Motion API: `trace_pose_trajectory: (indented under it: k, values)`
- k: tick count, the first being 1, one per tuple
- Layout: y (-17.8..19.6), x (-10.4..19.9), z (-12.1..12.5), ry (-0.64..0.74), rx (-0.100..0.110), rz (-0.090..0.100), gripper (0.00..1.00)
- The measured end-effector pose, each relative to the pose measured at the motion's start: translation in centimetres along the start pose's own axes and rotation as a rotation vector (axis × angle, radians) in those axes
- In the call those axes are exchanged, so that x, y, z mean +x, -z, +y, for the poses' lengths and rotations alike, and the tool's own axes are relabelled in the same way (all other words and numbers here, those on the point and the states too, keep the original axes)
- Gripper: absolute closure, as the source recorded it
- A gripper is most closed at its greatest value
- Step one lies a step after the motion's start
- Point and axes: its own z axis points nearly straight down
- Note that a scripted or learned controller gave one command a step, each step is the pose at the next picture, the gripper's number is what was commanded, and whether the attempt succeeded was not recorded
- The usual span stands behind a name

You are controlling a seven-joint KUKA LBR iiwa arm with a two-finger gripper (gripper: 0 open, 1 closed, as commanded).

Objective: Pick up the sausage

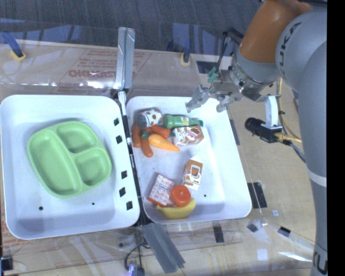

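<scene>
You are looking down on two white bins sitting side by side, with the arm [287, 33] reaching in from the right. The gripper [209, 102] is hanging over the far right corner of the right bin [233, 177], above the bin floor and holding nothing; its two fingers are standing apart, one tip pointing toward the left near a green bottle [181, 121] and the other sitting further right. The sausage [137, 137], a reddish-brown piece, is lying along the left wall of that same bin, in the far left part, well apart from the gripper. Just beside it an orange carrot [163, 144] is lying at a slant, with a second orange-red piece [145, 146] touching or nearly touching the sausage. A small white can with red spots [151, 117] is sitting behind them, and the green bottle is lying on its side to the right of the can. A crumpled white and red packet [188, 135] is resting in front of the bottle. Nearer to you, a small carton [192, 173] is standing alone, and a red packet [160, 190], a tomato [181, 195] and a banana [176, 211] are clustering against the near wall. The left bin [11, 211] is holding a green divided plate [49, 171] lying flat.
</scene>
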Motion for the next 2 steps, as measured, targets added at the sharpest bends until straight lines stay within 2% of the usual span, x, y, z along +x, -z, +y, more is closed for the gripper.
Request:
trace_pose_trajectory:
  k: [1,2]
  values:
    - [-8.8,5.0,0.1,-0.248,0.002,0.000,0.00]
    - [-13.2,5.5,1.9,-0.336,0.005,-0.002,0.00]
